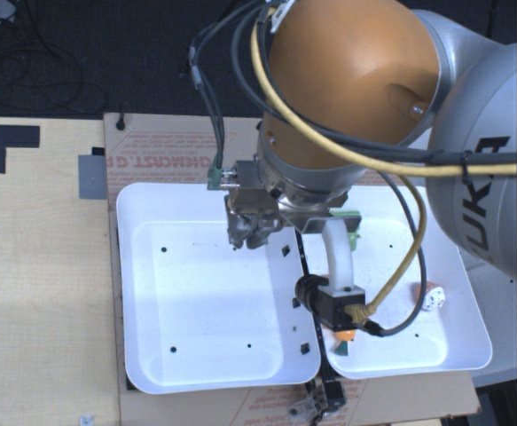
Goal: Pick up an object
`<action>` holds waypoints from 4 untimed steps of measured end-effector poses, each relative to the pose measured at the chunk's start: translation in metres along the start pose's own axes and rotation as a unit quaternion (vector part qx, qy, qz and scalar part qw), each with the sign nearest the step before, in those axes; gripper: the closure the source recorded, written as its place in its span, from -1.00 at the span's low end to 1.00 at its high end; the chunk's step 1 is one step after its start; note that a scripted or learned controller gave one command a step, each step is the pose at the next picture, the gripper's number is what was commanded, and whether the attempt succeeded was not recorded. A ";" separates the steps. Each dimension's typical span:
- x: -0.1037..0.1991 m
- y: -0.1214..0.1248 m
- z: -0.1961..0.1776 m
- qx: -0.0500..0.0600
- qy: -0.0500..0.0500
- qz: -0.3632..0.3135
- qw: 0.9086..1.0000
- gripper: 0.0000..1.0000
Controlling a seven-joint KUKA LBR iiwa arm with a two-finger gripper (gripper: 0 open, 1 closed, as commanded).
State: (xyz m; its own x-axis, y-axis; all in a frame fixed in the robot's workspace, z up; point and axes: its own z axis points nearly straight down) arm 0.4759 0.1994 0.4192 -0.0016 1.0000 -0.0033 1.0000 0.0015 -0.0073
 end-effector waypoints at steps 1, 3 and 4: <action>0.000 0.000 0.000 0.000 0.000 0.000 1.000 -1.00; 0.044 0.003 -0.092 -0.006 0.003 -0.002 1.000 1.00; 0.044 0.002 -0.097 0.000 0.000 -0.004 1.000 1.00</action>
